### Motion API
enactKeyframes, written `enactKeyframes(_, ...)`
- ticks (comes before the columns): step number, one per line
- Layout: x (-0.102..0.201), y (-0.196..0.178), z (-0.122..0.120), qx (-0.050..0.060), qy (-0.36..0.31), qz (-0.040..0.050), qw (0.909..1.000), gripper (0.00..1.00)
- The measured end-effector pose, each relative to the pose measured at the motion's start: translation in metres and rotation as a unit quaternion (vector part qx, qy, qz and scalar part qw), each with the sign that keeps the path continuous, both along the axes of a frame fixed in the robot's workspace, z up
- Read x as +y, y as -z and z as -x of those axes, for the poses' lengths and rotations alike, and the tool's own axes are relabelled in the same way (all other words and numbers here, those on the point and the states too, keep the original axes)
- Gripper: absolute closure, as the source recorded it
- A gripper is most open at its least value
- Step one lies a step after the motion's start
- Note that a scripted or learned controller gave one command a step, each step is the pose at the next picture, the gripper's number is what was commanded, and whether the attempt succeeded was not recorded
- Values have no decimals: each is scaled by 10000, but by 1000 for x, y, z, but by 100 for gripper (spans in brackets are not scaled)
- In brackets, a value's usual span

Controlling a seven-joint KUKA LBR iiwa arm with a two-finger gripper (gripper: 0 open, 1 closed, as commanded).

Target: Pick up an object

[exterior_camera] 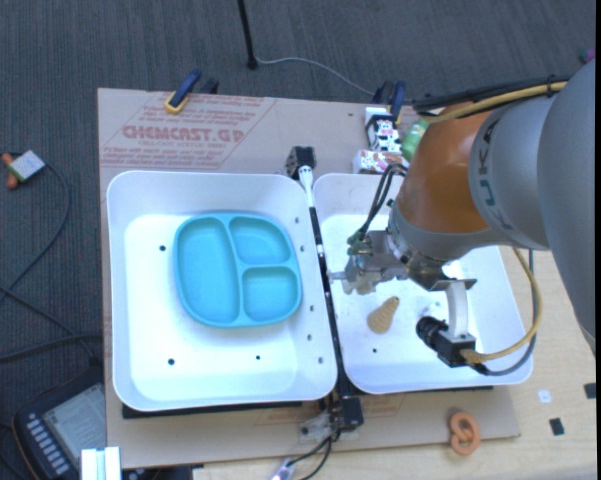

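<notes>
The grey arm [540, 158] reaches in from the right and bends down over the right-hand white bin [500, 368], its orange band [442, 178] sitting just above the wrist. The claw [365, 273] hangs low over the left part of that bin, close to the wall it shares with its neighbour. From where I stand the wrist hides too much of it, so I cannot tell how the claw is set, and I see nothing caught in it.

Just below and to the right of the claw, a small tan cone-shaped object [383, 315] lies on the bin floor, apart from the metal.

The left bin [130, 368] holds a light blue divided plate [238, 269] with three compartments, lying flat near the middle.

Both bins rest on a brown board [180, 133] on the bench. A small orange ring [464, 432] lies on that board, in front of the right bin.
</notes>
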State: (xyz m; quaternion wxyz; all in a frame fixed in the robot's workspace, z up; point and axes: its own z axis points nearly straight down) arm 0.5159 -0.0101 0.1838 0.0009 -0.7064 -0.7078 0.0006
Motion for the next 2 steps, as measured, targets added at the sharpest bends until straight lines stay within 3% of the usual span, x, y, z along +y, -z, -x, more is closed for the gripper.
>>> enactKeyframes(1,-96,17,-16,-1,19,15,10000,100)
enactKeyframes(2,-109,36,-46,-7,8,6,10000,100)
